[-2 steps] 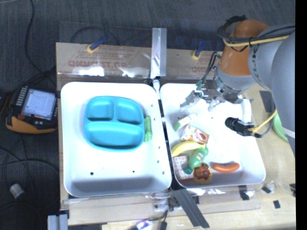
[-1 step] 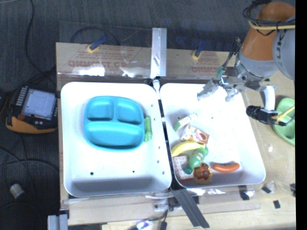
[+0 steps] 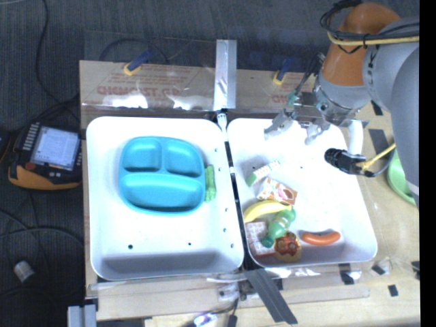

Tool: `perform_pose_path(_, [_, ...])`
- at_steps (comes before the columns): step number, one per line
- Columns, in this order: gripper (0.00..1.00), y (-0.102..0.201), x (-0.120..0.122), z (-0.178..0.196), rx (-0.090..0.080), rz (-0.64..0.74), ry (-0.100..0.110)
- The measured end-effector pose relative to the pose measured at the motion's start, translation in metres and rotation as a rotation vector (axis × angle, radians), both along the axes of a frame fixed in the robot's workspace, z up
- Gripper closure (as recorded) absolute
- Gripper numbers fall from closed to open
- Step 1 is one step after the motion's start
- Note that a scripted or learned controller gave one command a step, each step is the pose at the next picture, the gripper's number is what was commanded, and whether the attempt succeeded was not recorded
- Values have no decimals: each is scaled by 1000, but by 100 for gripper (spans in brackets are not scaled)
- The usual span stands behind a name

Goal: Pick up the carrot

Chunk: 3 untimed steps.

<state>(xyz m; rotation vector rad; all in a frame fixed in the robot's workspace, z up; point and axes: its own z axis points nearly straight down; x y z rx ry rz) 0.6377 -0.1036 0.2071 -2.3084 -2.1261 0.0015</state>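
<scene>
I can read no brand or label clearly from here. The cardboard sheet (image 3: 163, 87) along the worktop's (image 3: 371, 186) far edge carries red printing under clear film, but it is too blurred to make out, and the small packet (image 3: 281, 193) in the right bin (image 3: 354, 203) shows a pattern I cannot read. The handheld screen (image 3: 51, 148) off the worktop's left edge glows blue, with nothing legible.

My arm (image 3: 354, 46) comes in from the right, its orange band sitting above the right bin's far right corner, the wrist pointing down and toward the bin's far edge. The gripper (image 3: 298, 129) hangs over the far part of the right bin with its two fingers spread apart and nothing between them.

The carrot (image 3: 320, 237) lies flat near the right bin's near right corner, well apart from the gripper. Just to its left sit a banana (image 3: 262, 210), a green bottle (image 3: 279, 225) and a dark red fruit (image 3: 287, 247), bunched toward the bin's near left corner.

The left bin (image 3: 109, 251) holds a blue divided plate (image 3: 162, 174) with a green piece (image 3: 210, 182) at its right rim.
</scene>
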Motion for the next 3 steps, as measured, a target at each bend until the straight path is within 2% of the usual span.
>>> perform_pose_path(1, [100, 1, 0, 8, 1, 2, 2])
perform_pose_path(2, [0, 1, 0, 8, 1, 2, 2])
perform_pose_path(3, [0, -19, 8, -109, -4, 76, -1])
